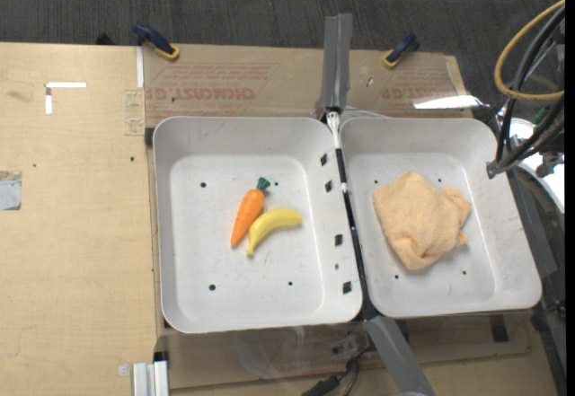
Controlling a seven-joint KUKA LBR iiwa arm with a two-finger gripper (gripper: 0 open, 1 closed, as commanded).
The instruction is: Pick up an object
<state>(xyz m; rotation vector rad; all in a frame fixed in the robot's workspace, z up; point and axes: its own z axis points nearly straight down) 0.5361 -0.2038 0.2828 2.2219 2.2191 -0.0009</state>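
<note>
White plastic bins hold three candidates, none yet lifted.

Orange and yellow sit together in the left bin [180,233]: a toy carrot [247,215] lies on a slant with its green top toward the far side, and a toy banana [272,224] curves just beside it on the right, the two touching or nearly so near the bin's middle. The right bin [503,295] holds a crumpled tan cloth [422,220], bunched into a soft heap around its centre. Both bins are butted side by side on a cardboard sheet [269,84] clamped to the bench, probably to keep them from sliding. Dark arm hardware with a yellow cable [521,35] looms at the right edge; whether the gripper is apart or together, I cannot tell. Judging by spacing, the cloth lies closest to that side.
</note>
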